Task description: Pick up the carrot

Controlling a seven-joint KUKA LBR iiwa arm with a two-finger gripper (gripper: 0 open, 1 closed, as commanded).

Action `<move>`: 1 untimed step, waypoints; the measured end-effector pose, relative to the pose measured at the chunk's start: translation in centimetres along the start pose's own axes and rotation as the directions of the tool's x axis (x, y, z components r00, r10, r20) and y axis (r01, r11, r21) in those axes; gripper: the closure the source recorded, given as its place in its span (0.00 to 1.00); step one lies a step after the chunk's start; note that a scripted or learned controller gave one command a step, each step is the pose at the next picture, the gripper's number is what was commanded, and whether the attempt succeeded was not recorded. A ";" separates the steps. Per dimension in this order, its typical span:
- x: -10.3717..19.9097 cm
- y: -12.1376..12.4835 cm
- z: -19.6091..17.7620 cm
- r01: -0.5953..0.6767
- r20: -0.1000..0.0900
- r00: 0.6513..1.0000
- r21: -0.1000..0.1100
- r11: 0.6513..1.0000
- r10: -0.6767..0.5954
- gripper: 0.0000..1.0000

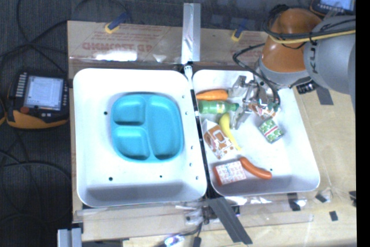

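The orange carrot (212, 94) lies at the back left of the right bin (300, 147), against the divider between the bins. A green bottle (218, 106) lies just in front of it. My gripper (239, 103) hovers to the right of both, open. One finger (237, 87) is near the carrot's right tip and the other (241, 118) is near the banana (226, 127). I see nothing held between them.
The right bin also holds a small carton (217, 140), a red box (229, 172), a sausage (255, 168) and a green-white packet (270, 131). A blue divided tray (144, 126) sits in the left bin (92, 176). The arm (300, 46) reaches in from the back right.
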State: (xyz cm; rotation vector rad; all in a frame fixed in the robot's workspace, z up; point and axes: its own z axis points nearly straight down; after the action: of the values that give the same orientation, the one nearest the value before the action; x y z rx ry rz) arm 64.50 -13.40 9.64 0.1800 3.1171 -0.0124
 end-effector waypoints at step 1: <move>-0.1 0.3 -0.9 -0.001 0.006 1.000 -0.006 1.000 0.001 1.00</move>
State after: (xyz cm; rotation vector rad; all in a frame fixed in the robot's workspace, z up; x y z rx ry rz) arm 64.63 -13.15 10.50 0.1804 3.1112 -0.0039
